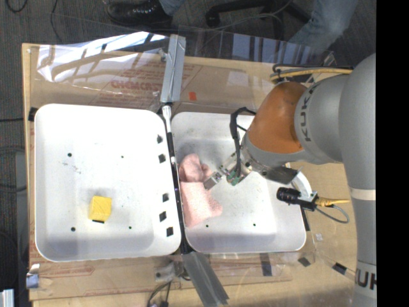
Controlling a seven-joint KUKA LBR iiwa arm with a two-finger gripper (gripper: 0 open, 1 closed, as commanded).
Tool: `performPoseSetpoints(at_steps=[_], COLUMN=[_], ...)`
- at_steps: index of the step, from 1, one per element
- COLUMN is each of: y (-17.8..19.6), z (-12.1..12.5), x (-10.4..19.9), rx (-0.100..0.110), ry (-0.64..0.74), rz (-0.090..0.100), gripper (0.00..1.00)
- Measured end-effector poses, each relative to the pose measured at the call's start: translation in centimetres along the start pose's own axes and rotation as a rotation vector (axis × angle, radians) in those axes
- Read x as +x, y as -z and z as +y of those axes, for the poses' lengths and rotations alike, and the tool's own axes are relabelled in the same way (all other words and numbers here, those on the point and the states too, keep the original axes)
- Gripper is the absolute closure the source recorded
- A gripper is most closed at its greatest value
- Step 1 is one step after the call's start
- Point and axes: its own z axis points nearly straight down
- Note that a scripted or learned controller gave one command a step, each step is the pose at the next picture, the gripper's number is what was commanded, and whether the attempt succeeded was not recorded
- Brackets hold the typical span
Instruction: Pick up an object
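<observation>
Pink cloth [195,190] lies at nine o'clock in your right bin [281,235], against the divider. Your gripper [217,178] touches its edge; open or closed, you probably cannot tell here. Soft folds may slip free as you lift.

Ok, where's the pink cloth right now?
The pink cloth lies in the right bin, against its left wall, just left of the pincer.
</observation>
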Motion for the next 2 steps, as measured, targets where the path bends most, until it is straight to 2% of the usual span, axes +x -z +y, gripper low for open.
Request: performPoseSetpoints(at_steps=[1, 2], y=[1.0, 17.0], z=[0.1, 3.0], x=[-0.1, 2.1], rx=[0.0, 0.002], ry=[0.005, -0.634], rz=[-0.001, 0.002], gripper=[1.0, 1.0])
